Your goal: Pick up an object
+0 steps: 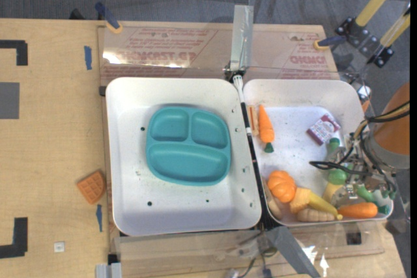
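Arm works the crowded corner of the right bin [296, 89]

The gripper [355, 176] sits low among toy food at the bin's right edge; whether its jaws are open or closed cannot be told through the cables. A pumpkin [282, 184], corn [313, 200] and 2 carrots [264, 125] lie near. All look light, stiff and slick plastic; the corn's narrow middle seems the surest hold. The left bin [124, 140] holds a teal tray [189, 145].
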Robot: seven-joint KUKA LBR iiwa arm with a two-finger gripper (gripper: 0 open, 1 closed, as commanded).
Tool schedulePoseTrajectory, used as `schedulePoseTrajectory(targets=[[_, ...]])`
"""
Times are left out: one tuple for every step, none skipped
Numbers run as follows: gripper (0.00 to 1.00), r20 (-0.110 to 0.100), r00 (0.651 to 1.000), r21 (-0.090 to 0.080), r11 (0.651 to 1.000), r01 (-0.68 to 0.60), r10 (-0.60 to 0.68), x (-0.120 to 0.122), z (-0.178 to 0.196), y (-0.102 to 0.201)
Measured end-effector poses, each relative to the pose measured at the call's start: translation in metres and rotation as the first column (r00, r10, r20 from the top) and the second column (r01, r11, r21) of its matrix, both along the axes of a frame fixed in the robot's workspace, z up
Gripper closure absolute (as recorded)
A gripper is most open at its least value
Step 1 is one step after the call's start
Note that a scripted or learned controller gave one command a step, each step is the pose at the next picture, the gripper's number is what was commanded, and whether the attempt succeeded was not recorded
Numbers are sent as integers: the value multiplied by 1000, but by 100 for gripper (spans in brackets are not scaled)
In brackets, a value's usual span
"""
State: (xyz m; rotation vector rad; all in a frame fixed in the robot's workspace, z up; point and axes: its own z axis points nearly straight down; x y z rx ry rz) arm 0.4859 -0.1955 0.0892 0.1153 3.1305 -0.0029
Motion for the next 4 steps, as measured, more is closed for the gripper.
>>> schedulePoseTrajectory(targets=[[0,7,1000,1,1000,-9,9,65,1,53],[100,19,1000,-2,1000,-9,9,68,14,53],[100,5,896,-10,896,-444,444,119,150,-30],[100,5,876,-8,876,-482,482,154,19,-27]])
